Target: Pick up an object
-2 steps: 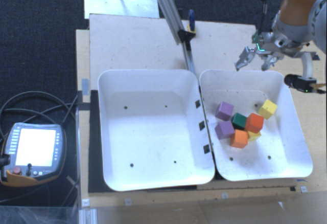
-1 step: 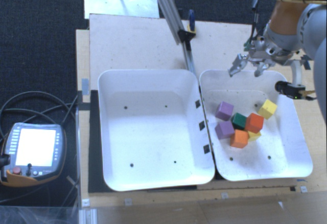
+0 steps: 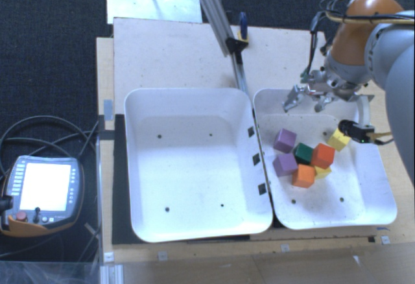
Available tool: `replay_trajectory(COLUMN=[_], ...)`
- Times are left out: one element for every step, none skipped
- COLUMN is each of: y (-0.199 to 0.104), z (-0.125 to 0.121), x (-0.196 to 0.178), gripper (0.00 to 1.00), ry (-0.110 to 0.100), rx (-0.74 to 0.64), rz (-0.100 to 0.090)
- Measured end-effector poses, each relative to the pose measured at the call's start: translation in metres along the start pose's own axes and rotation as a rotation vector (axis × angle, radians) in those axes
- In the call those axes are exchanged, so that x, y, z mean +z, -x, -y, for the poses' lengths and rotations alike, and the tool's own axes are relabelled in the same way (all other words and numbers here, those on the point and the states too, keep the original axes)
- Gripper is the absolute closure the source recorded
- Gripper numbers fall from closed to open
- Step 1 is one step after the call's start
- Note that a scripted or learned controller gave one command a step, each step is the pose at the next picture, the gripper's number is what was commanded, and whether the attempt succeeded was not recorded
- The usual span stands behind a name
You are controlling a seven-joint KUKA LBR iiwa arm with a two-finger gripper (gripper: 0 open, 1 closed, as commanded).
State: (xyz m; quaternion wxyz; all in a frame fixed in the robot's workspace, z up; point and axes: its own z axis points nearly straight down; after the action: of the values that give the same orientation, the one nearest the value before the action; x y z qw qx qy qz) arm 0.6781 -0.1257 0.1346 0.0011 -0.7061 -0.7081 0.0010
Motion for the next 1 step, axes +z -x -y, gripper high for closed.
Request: replay_trajectory(y=[-0.0006], z=[-0.0001], x=[0.0462], gripper=[0.0], ry=[0.001], rx=[-0.001], rz=[0.0])
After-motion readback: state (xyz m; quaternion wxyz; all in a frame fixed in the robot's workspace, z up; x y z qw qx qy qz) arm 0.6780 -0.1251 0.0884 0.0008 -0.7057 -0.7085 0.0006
